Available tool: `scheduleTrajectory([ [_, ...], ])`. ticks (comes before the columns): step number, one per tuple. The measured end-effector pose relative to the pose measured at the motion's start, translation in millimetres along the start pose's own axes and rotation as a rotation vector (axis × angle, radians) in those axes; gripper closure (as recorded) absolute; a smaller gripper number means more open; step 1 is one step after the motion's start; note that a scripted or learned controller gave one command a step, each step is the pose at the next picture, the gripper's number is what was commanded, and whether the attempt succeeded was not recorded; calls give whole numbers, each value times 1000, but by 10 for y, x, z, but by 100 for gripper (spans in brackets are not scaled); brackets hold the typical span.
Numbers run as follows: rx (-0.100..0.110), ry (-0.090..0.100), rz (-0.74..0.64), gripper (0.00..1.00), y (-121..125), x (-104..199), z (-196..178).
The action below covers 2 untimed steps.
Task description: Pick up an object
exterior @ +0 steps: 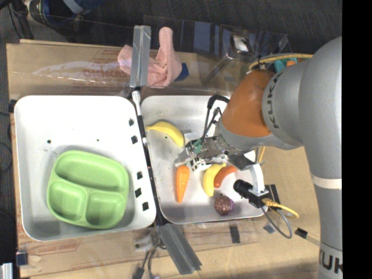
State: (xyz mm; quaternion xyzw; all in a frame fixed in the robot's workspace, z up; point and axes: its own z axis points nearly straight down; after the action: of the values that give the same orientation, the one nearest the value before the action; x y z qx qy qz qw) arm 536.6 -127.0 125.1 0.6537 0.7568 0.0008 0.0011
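The camera view looks down at a slant on a worktop (70, 63) covered with brown cardboard and strips of tape. Two shallow white bins sit side by side on it: the left bin (35, 121) and the right bin (174, 106).

The grey arm (314, 109), with its orange band (247, 106), reaches in from the right and hangs low over the right bin. The fingers (200, 154) sit in the middle of that bin, dark and small against clutter, and it cannot be told whether they are apart or together, nor whether anything lies between them.

Just up and to the left of the fingers lies a yellow banana (167, 132). Just below and left of them lies an orange carrot (182, 183), upright in the frame. Just below and right of them rests a yellow fruit (209, 180), touching an orange-red piece (225, 175). Further down, near the bin's lower wall, sits a dark purple item (223, 204).

Well to the left of the fingers, in the left bin, lies a green divided tray (87, 189).

Beyond the bins, above the fingers, a pink cloth (157, 60) lies on the worktop. The floor past the worktop is dark.
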Motion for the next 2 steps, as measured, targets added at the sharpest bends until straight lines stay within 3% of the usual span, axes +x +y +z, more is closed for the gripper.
scheduleTrajectory([
  [1, -37, -24, -26, 0, -119, 155, 172],
  [2, -45, -26, -31, 100, -86, 150, 33],
])
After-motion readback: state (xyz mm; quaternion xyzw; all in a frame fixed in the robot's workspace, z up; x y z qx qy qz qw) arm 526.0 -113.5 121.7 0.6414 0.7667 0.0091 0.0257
